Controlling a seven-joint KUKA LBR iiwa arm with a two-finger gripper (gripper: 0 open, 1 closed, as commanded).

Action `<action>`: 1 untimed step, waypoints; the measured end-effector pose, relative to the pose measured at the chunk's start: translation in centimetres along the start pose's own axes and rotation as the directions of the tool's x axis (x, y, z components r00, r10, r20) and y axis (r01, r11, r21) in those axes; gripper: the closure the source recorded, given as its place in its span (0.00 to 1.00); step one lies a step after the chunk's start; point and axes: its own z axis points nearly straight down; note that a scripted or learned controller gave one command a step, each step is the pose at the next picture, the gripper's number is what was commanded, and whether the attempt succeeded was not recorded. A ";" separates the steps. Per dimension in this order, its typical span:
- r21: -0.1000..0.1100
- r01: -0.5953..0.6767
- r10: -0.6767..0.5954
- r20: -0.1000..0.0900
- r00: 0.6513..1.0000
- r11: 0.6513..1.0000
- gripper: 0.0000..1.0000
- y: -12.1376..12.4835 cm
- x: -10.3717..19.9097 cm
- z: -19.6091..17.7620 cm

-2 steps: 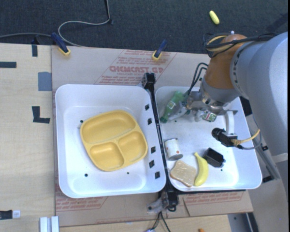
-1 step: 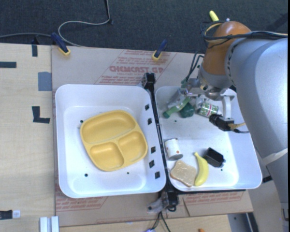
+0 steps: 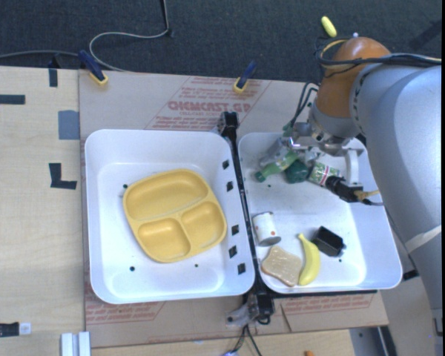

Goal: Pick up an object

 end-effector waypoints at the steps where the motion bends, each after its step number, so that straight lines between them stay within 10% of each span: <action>1: -0.001 0.001 -0.001 0.003 1.000 1.000 1.00 0.1 0.0 -1.1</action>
